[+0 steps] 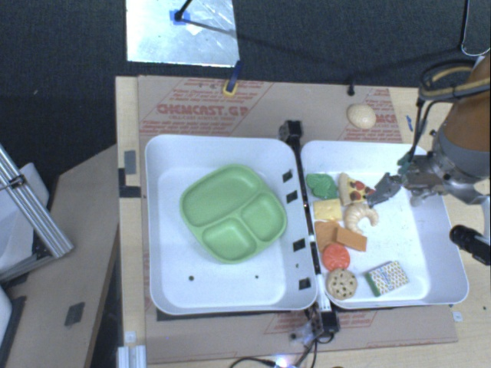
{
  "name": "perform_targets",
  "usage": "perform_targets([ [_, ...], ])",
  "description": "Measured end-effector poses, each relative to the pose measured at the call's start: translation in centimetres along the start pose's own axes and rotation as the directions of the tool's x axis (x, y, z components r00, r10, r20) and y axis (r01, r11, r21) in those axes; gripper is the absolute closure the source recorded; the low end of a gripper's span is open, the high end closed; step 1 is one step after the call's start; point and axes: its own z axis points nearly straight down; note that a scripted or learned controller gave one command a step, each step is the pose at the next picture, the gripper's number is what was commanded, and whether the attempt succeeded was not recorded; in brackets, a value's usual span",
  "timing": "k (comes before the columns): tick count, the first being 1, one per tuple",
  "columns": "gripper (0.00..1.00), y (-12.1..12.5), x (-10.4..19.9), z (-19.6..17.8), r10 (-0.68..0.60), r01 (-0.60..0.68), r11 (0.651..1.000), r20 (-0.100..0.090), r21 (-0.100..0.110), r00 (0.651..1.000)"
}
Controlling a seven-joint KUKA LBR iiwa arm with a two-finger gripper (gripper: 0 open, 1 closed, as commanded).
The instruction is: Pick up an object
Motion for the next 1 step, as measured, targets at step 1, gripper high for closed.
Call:
perform_targets([
  [1,0.0,0.2,0.02,-0.58,-0.002,0.003,1.0,0.001,-0.011,1.0],
])
